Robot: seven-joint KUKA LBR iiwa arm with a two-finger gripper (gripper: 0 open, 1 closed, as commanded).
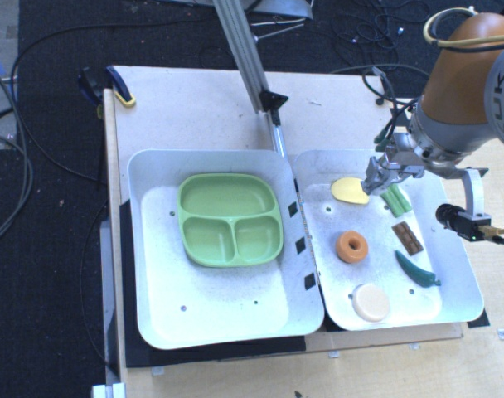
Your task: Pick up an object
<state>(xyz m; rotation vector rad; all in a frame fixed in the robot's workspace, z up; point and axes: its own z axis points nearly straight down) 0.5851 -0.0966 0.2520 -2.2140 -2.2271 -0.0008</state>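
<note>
While the gripper (pixel 378 177) hangs low in the right bin (pixel 459 309), finger state cannot be told from this angle. Just left of it lies the yellow piece (pixel 348 191); just right, the green block (pixel 395 200); the orange ring (pixel 351 246) sits below. A sound pick requires centring over one object, probably the yellow piece, before closing.

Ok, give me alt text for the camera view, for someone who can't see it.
A grey and orange robot arm's gripper hangs over the right bin, by a yellow piece and a green block; an orange ring, brown bar, teal pepper and white disc lie nearby. The left bin holds a green divided tray.
</note>
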